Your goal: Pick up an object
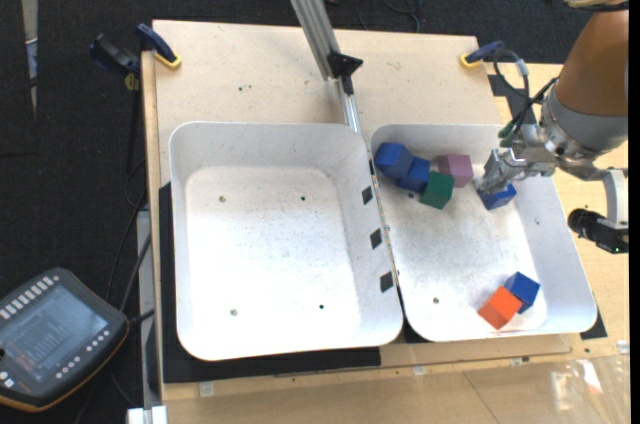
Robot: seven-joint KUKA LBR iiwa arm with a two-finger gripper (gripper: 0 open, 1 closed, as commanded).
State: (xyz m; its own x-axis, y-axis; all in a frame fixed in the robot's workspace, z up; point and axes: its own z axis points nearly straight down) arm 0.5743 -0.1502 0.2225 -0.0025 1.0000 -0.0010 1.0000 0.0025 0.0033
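Observation:
My gripper [496,184] reaches into the right bin [560,252] near its upper right part. A small blue block [498,198] sits tilted between its fingertips, its top partly hidden by the fingers [493,172]; the gripper is shut on it. To the left lies a cluster: two blue blocks [401,164], a green block [436,192] and a purple block [456,168]. An orange block [499,310] and another blue block [522,290] touch each other near the bin's front right corner.
The left bin [200,212] stands beside the right one, sharing a raised middle rim [378,222]. A slanted metal pole [310,12] ends at the bins' back edge. Clamps [158,47] sit at the board's back corners. A pendant [50,332] lies at the lower left.

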